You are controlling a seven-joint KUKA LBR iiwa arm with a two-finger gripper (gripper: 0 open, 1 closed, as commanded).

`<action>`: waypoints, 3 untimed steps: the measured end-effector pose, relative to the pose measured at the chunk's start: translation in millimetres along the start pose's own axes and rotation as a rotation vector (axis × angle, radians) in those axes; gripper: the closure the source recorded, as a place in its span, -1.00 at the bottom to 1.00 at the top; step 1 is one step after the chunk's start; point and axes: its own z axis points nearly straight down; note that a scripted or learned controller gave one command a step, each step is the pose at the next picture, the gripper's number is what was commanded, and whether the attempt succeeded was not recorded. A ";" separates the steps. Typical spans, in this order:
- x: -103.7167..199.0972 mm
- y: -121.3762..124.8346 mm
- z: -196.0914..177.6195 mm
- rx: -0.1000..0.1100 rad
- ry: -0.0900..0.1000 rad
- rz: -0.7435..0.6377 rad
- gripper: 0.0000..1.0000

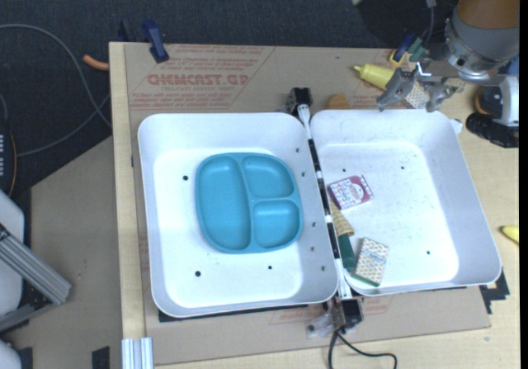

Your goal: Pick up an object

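Nearest, in the right bin [462, 194], by its near-left corner: a small patterned packet [371, 258] against a green brush-like tool [346, 243] along the left wall. Slightly farther, a red-and-white packet [350, 191], apart from both. Left bin [165, 194]: a blue divided plate [247, 201], centred. Farthest, above the right bin's far rim: gripper [417, 88], fingers spread apart, a pale crumpled object [418, 93] between them. Behind, a yellow object [375, 74] on the cardboard [198, 78].

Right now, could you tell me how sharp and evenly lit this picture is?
Camera view: even, soft light, faint shadows; the blue plate and the packets in the right bin are fairly sharp; the gripper at the bin's far edge is blurry; the white bins look bright without harsh glare.
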 end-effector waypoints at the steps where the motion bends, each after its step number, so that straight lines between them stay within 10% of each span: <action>1: -7.7 18.8 183.2 -0.001 0.000 0.000 -1.00; 3: 23.4 -28.5 183.1 0.002 0.001 0.000 -1.00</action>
